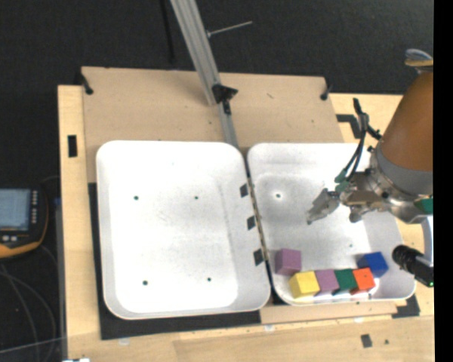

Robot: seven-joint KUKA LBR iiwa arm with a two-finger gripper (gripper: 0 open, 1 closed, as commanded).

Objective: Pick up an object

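Several small cubes lie along the front edge of the right bin (287, 172): a purple cube (288, 260) standing a little apart, then a row of a yellow cube (304, 283), a mauve cube (327, 280), a green cube (345, 280) and an orange cube (363, 279), with a blue cube (374, 263) behind the row's right end. My gripper (334, 213) hangs over the middle of the right bin, above and behind the cubes. It is open, its two fingers spread, and nothing sits between them.
The left bin (174, 225) lies beside the right one, with small black clips along their shared rim. A slanted metal rail (200, 47) rises from the bench's back. A handheld console (11, 216) rests off the bench's left side.
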